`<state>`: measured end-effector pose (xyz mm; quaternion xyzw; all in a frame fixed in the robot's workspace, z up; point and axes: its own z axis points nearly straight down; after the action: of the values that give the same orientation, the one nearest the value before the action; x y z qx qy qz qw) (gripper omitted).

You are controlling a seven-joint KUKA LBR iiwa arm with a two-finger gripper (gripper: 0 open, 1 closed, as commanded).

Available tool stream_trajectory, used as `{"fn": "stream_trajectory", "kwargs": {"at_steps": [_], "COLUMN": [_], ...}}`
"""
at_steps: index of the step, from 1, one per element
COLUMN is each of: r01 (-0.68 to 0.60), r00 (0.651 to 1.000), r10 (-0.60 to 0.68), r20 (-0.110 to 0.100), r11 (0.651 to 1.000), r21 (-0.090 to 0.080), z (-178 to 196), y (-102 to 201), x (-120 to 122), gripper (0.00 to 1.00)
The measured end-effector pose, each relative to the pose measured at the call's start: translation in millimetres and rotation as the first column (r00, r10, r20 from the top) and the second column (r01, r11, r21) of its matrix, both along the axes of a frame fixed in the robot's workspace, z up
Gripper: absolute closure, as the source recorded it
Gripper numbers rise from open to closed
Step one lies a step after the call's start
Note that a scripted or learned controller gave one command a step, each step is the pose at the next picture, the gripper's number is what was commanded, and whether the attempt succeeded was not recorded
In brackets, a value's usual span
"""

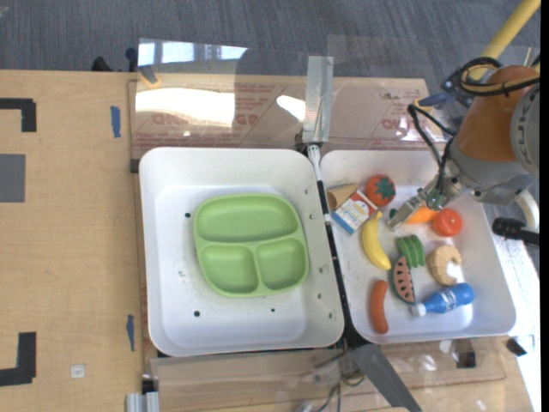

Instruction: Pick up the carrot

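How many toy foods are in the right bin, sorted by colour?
Red or orange: 4, tomato, round fruit, sausage, carrot
Yellow: 1, banana
Green: 2, cucumber, watermelon slice
Tan: 1, bread
Total: 8

brown bench (60, 256) bears two white bins (163, 230) side by side.

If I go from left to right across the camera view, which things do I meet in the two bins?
Green divided plate → small carton → banana → watermelon slice → bread roll → blue bottle. The carrot lies by the gripper, between banana and roll.
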<state>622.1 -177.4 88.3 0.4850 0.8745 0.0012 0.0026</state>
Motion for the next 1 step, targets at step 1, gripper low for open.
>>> {"fn": "stream_trajectory", "kwargs": {"at_steps": [1], "r01": [-0.003], "r00": [1.000], "r10": [0.003], "r20": [0.011], "r11": [1.000], "r21": [-0.005], "z": [14.2], "y": [-0.4], "x": [3.2], "gripper": [1.00]}}
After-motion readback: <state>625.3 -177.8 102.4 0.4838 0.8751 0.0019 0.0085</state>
